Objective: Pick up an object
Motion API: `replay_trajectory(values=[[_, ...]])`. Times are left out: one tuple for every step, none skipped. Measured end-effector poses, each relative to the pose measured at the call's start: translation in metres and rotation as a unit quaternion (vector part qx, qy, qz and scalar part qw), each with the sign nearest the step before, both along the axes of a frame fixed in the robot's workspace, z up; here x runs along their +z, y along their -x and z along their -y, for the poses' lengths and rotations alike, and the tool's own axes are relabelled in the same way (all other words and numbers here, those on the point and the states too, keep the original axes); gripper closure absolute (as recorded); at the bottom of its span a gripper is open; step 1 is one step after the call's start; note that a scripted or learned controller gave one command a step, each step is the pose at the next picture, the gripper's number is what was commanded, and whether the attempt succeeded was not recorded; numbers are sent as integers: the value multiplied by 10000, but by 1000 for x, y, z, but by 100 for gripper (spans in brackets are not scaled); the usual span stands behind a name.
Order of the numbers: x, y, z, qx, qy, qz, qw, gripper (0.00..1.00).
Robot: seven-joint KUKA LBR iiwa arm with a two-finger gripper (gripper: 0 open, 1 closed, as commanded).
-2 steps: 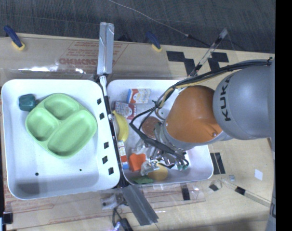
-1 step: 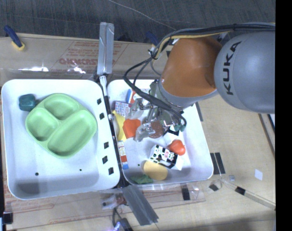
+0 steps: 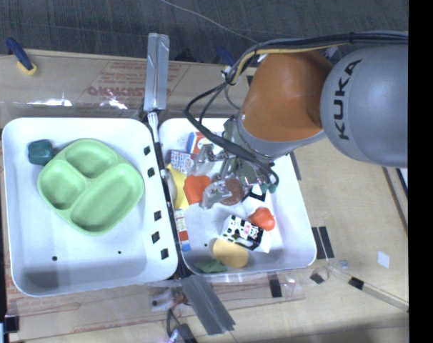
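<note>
Two white bins side by side on the desk (image 3: 345, 191), touching along a shared middle rim. Left bin (image 3: 16, 213) roomy: green divided plate (image 3: 91, 184) tilted across its upper half, small dark teal block (image 3: 39, 151) just beside the plate's upper left corner near the bin wall, lower third bare. Right bin (image 3: 296, 227) crowded. Yellow strip (image 3: 176, 184) lying along the left wall by the shared rim; orange piece (image 3: 197, 189) just right of it; small printed pack (image 3: 181, 161) above that. Lower down, black-and-white patterned card (image 3: 242, 231) with a red-orange lump (image 3: 263, 219) touching its upper right corner; pale yellow rounded thing (image 3: 231, 252) at the bottom wall, green scrap (image 3: 213, 266) just beside it at the rim. Little bare floor here: a strip at lower left, another along the right wall.

Grey arm (image 3: 370, 109) reaching in from the right, orange band (image 3: 284, 98) over the right bin's upper part, black cables looping off the wrist. Pincer (image 3: 220, 188) pointing down and leftward into the bin's middle, tips just right of the orange piece, above the patterned card. Metal fingers cluttered together against the items below; cannot tell whether spread or closed, nor whether anything sits between them.
</note>
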State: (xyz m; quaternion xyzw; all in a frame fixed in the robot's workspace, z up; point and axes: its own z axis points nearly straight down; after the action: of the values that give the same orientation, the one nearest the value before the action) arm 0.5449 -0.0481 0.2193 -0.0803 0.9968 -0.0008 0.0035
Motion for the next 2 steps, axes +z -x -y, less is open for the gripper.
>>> replay_trajectory(values=[[55, -33, 6, -776, -4, -15, 9970, 100], [-32, -110, -85, -892, -9, -67, 9960, 100]])
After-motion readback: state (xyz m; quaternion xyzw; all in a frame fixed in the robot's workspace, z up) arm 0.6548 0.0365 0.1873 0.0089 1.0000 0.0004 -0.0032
